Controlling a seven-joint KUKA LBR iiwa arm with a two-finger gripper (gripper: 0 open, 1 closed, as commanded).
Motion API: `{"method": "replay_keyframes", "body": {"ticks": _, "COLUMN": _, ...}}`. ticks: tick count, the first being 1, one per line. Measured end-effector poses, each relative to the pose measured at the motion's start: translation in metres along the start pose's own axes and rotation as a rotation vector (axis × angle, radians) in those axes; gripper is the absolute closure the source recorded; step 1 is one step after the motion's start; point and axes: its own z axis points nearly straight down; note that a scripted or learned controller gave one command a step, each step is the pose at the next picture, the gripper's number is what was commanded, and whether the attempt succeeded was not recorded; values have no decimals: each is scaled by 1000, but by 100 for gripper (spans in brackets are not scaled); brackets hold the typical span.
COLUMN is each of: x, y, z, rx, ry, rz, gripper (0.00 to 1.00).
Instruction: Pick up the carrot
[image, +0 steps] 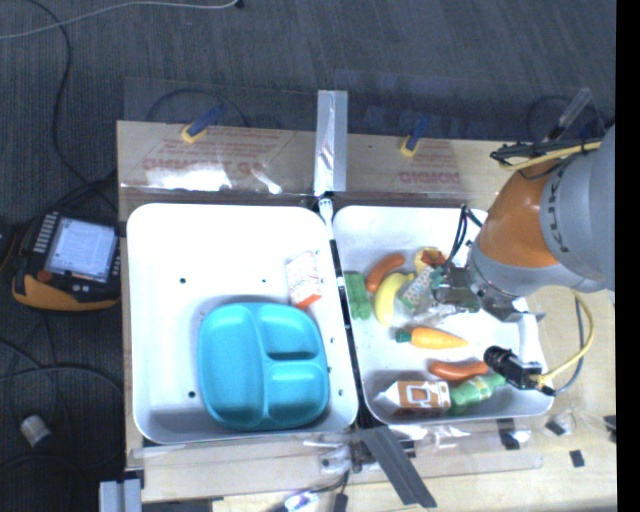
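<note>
Here the carrot (436, 339) lies roughly level; green end leftward.

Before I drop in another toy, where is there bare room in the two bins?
Free: the left white bin along its far wall, beyond the turquoise divided plastic tray and small red-and-white packet. Crowded: the right white bin, where the orange carrot, yellow banana, sausage, brown-labelled bottle and gripper cluster.

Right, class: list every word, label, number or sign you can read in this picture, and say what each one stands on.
No text reads clearly.
Red print on the board behind the bins: faded and mirrored, unreadable.
Label on the bottle: too small.
Print on the packet: blurred.
Screen of the device on the floor: too small.
</note>
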Motion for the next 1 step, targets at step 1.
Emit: {"method": "replay_keyframes", "body": {"ticks": 1, "x": 35, "y": -68, "z": -108, "rx": 1, "ry": -2, "rz": -248, "gripper": 100}}
